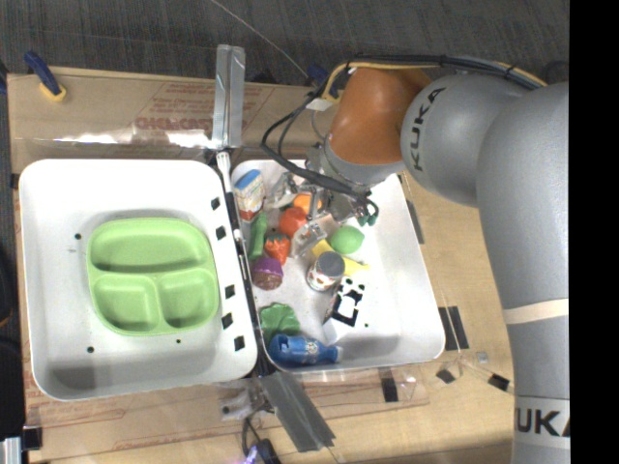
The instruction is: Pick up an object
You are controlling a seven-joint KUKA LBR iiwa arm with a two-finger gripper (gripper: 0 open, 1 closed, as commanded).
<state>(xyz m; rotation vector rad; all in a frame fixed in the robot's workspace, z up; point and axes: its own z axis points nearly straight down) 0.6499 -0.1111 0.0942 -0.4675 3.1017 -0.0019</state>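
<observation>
The right bin (418, 298) holds a heap of small objects: a white cup with a printed label (249, 189), orange and red toys (291, 222), a green ball (347, 239), a yellow piece (322, 250), a silver can (324, 273), a purple item (268, 275), a green leafy toy (280, 316), a blue bottle (301, 351) and a black-and-white block (346, 306). My gripper (322, 213) hangs low over the heap's upper middle, next to the orange toy and the green ball. The wrist hides most of it.
The left bin (48, 259) carries a green three-compartment tray (150, 273). A metal divider (229, 95) stands between the bins at the back. My grey arm covers the right side of the bench. Cables loop near the wrist.
</observation>
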